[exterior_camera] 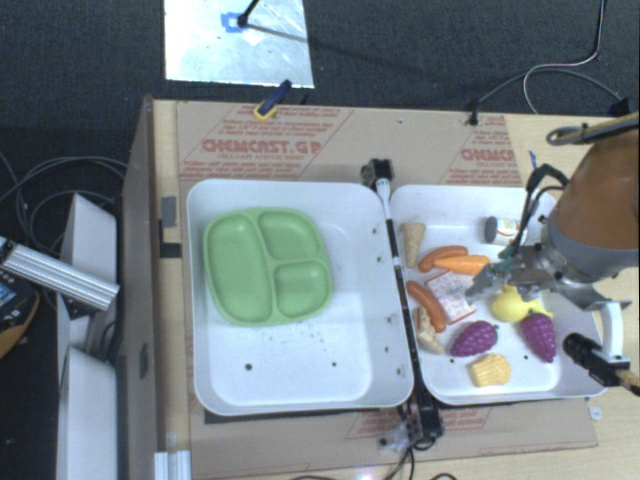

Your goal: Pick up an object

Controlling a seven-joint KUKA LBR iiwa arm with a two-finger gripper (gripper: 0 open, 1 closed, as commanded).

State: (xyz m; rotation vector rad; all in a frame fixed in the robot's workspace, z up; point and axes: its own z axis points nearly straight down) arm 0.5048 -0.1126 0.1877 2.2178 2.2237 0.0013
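- Looking down on the bench [330,133], we see two shallow white bins side by side: the left bin [300,373] and the right bin [440,193].
- We find a green divided plate [267,265] lying flat in the left bin, toward its left and far part.
- We note the arm [600,203], grey with an orange band, reaching in from the right over the right bin.
- We place the gripper [508,273] low over the middle of the right bin; whether it is apart or together we cannot tell.
- We see a yellow lemon [510,306] just beside the gripper, on its near side.
- We count two purple grape bunches: one [474,338] near of the lemon and to its left, the other [539,336] to its right.
- We see a corn cob piece [489,370] at the near edge.
- We mark a carrot [462,264], two sausages [440,258] [426,306] and an ice-cream cone [413,242] toward the bin's left side.
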